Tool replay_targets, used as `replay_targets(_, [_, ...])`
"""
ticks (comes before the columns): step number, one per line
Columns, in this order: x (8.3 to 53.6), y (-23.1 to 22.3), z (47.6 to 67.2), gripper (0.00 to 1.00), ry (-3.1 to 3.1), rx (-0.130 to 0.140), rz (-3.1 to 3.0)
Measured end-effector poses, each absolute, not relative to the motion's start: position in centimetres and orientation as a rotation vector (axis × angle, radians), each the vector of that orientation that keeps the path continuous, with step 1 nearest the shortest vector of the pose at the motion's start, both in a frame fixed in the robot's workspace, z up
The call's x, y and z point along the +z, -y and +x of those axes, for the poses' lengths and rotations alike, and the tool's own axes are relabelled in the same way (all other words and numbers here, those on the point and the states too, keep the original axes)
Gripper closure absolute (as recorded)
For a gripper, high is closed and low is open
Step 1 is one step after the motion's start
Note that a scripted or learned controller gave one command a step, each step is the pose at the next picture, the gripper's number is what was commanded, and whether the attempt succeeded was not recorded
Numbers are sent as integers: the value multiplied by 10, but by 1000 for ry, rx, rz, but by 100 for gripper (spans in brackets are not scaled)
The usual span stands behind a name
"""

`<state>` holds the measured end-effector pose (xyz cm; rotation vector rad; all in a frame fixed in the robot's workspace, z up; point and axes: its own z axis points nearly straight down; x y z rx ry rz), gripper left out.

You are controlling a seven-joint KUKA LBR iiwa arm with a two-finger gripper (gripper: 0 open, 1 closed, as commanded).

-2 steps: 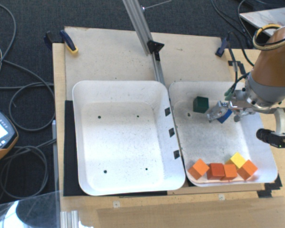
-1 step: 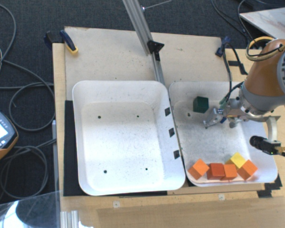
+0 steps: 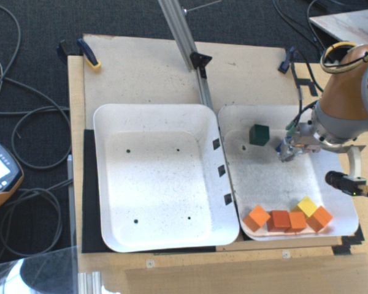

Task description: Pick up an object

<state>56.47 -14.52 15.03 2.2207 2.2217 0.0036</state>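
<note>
Two shallow white bins with rounded corners and faintly speckled floors sit side by side on a pale wooden bench (image 3: 141, 72); the left bin (image 3: 110, 182) shows four small dark dots on its floor; the right bin (image 3: 257, 176) holds the blocks. A dark green cube (image 3: 259, 135), matte and sharp-edged, rests near the far end of the right bin, apart from the rest; along the near rim lies a tight row of five blocks: four orange blocks (image 3: 281, 220), some turned on a corner, and one yellow block (image 3: 307, 206) just behind them, touching its neighbours.

The arm (image 3: 346, 103), smooth grey with an orange band, comes in from the right; the gripper (image 3: 286, 153) hangs low over the right bin, just beside the green cube on its right, seemingly not touching it; nothing is visible between its tips, and whether it is open or closed cannot be told at this size.

A slanted aluminium bar (image 3: 181, 29) crosses the bench's far side down to the gap between the bins; three black tabs mark the left bin's right wall. Two blue clamps (image 3: 87, 52) grip the far corners; black cables (image 3: 24, 103) loop over the dark carpet on the left.
</note>
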Motion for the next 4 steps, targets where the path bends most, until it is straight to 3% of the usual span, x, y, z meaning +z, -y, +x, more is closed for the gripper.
replay_targets(1, [213,140,565,100,-2219,7,2215])
replay_targets(2, [230,139,566,100,-2220,4,2217])
replay_targets(4, [238,24,579,100,-2230,6,2213])
